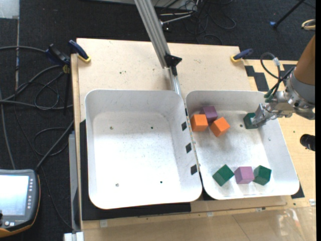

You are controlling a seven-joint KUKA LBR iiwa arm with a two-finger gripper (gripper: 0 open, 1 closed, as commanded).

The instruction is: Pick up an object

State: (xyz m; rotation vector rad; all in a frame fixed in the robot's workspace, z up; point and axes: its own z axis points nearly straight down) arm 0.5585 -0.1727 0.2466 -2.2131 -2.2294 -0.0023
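A wooden desk [130,64] bears two white bins.
The claw [257,119] touches a dark green block [249,120]; its grip cannot be told, and a glancing hold could drop it.

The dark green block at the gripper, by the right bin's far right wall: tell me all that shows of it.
The dark green block looks like a small solid cube, matte, partly covered by the gripper, which is right against it. It sits in the right bin, near the far right wall, apart from the orange and purple blocks. Whether it is lifted or resting cannot be told.
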